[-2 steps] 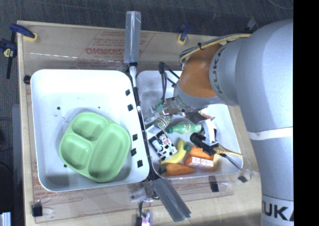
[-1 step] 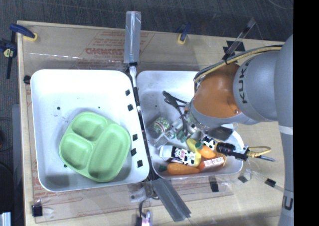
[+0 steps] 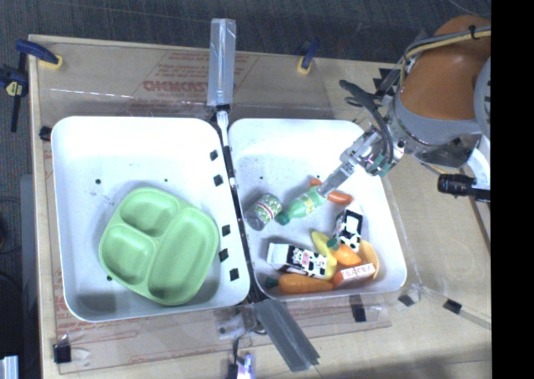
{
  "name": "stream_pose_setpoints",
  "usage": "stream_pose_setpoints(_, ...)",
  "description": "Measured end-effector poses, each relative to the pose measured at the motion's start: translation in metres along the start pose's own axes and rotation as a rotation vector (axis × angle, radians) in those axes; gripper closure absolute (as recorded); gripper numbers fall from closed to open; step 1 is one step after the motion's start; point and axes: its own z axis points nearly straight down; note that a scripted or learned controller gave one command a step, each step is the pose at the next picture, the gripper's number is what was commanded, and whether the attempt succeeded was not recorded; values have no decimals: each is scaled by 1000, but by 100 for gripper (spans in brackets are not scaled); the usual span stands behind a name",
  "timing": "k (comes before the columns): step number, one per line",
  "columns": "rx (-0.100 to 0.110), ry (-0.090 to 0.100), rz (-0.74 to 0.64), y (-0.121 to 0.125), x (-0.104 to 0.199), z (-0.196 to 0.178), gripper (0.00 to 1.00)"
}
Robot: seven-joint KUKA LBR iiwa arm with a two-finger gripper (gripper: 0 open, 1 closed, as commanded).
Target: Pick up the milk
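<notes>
A milk carton (image 3: 299, 259) with black and white cow patches lies flat near the front of the right bin (image 3: 275, 139). A second cow-patterned carton (image 3: 351, 229) stands tilted to its right, beside a banana (image 3: 324, 250). My gripper (image 3: 336, 176) reaches in from the right and hangs over the middle of the right bin. Its tip is just above the orange-capped neck of a green bottle (image 3: 299, 205), up and away from both cartons. Nothing shows in its grasp.
A small striped can (image 3: 264, 209) lies left of the bottle. A carrot (image 3: 302, 284) and orange items (image 3: 357, 269) crowd the front right corner around the cartons. A green divided plate (image 3: 160, 243) sits in the left bin (image 3: 79, 144).
</notes>
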Motion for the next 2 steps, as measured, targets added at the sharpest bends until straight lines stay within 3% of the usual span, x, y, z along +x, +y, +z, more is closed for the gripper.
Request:
stream_pose_setpoints(1,0,0,1,0,0,0,0)
stream_pose_setpoints(2,1,2,-86,-37,26,5,0)
